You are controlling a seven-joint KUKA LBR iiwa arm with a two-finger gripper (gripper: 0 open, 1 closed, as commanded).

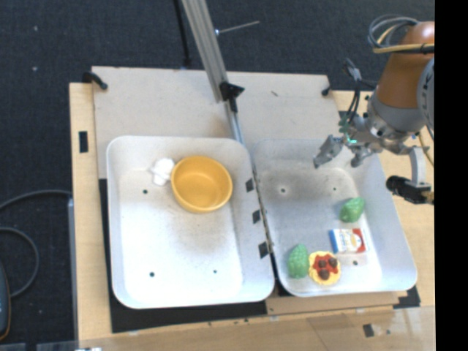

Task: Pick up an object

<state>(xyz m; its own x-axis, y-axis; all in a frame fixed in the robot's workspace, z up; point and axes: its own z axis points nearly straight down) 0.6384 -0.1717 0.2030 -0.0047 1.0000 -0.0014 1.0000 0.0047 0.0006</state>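
Here's the desk (84, 196) with the two white bins side by side, and the right bin (307, 196) is our landmark, because that's where the action sits. Over its upper right corner hangs the grey arm (402, 79), and below the wrist the end effector (344, 152) has its two fingers spread apart, one pointing toward the bin's middle, the other nearer the bin's right wall, with nothing between them and nothing touched.

Candidates? All well down the right bin from the end effector: a green lump (352, 210) by the right wall, a small red and white carton (348, 240) just below it, then a second green piece (297, 261) and a little yellow plate of red bits (325, 268) side by side at the bottom edge.

The risk, as I read it: those bottom things crowd together, so a descent there could nudge a neighbour or close on two at once. The rounded green lump looks likely to squirt out of a pinch, and sitting near the wall, a finger could catch the rim.

Over in the left bin (146, 232), a yellow bowl (202, 183) with a white scrap (162, 170) beside it.
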